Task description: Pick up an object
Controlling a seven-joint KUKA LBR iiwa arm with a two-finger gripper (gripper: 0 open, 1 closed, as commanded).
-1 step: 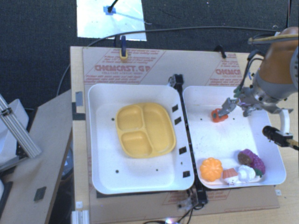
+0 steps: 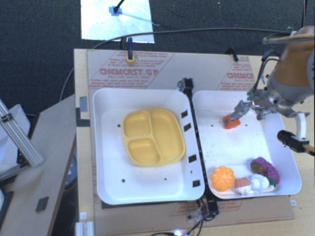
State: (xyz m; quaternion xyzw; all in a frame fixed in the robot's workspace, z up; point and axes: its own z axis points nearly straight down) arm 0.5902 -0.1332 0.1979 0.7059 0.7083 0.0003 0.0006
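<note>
A small orange-red toy (image 2: 230, 122) with a green end lies in the upper part of the right bin (image 2: 241, 151). My gripper (image 2: 239, 111) reaches in from the right, and its tip sits just above and to the right of that toy, touching or nearly touching it. The grey and orange arm (image 2: 295, 68) hangs over the bin's far right corner. Whether the toy is between the jaws cannot be made out from this angle.
At the right bin's front edge sit an orange pumpkin toy (image 2: 222, 178), a purple grape bunch (image 2: 267, 168) and small white and pink pieces (image 2: 251, 184). A yellow divided plate (image 2: 152, 135) lies in the left bin (image 2: 113, 181). A black clipped divider (image 2: 193, 136) runs between the bins.
</note>
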